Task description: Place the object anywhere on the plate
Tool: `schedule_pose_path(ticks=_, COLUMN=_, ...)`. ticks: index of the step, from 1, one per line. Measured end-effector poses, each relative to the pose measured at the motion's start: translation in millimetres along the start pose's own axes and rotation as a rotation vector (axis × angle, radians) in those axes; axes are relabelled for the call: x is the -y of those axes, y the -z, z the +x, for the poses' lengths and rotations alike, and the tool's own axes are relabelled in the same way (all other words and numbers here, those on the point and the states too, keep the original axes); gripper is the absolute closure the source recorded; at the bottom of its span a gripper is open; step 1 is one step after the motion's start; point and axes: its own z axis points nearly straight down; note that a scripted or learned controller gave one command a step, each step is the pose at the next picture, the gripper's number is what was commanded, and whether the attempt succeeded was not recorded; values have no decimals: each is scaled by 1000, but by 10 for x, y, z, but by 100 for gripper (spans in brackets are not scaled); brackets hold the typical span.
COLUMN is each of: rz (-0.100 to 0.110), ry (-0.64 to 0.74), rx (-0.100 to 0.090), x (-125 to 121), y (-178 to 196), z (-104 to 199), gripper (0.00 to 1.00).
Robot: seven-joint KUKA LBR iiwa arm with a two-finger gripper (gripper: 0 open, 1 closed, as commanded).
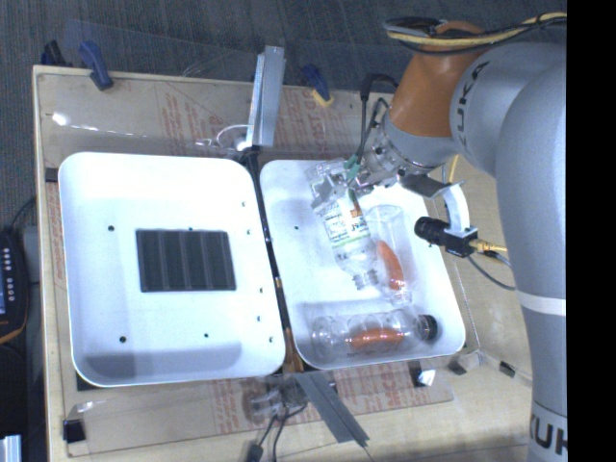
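Observation:
The plate (pixel 186 260) is a dark ribbed rectangle lying flat in the middle of the left bin (pixel 96 191). My gripper (pixel 336 185) hangs over the back part of the right bin (pixel 289 200), reaching in from the right. It is shut on the upper end of a clear plastic bottle (pixel 346 231) with a white label. The bottle slants down and to the right from the gripper, its narrow end near the bin's middle. The plate lies well to the left of the gripper, across the divide between the bins.
In the right bin, a clear container with an orange piece (pixel 391 261) lies right of the held bottle. Another clear bottle with orange inside (pixel 371 334) and a black cap lies along the front wall. A metal post (pixel 264 94) stands behind the bins.

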Motion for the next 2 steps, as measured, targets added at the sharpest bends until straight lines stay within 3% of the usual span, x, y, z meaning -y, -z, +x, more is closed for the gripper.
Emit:
schedule_pose_path(ticks=1, rz=2, ry=206, rx=-1, x=610, y=-118, z=663, gripper=100)
schedule_pose_path(ticks=2, rz=1, ry=143, rx=0, x=366, y=210, z=1324, gripper=100)
